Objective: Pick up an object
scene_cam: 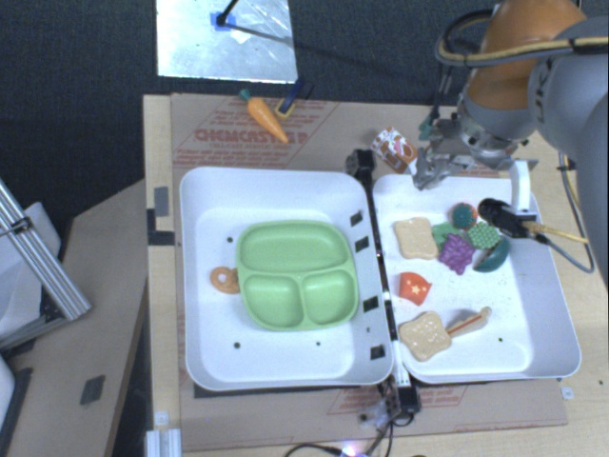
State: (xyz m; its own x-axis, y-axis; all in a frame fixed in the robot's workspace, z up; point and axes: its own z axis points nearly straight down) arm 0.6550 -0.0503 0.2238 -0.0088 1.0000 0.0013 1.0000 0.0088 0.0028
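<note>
light: bright, even, overhead
glare: foil sheet (226,24) far left of claw (433,171)
shadows: soft
focus: slightly soft overall

Grey arm (571,93) with an orange band (519,41), black looping cables, metallic wrist.

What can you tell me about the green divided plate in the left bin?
The green divided plate is pale green, looks like smooth plastic, and has rounded corners with three compartments: one wide one along the far side, two smaller ones nearer the camera. It lies flat, right side up, near the middle of the left bin. A small orange ring sits at its left edge.
</note>
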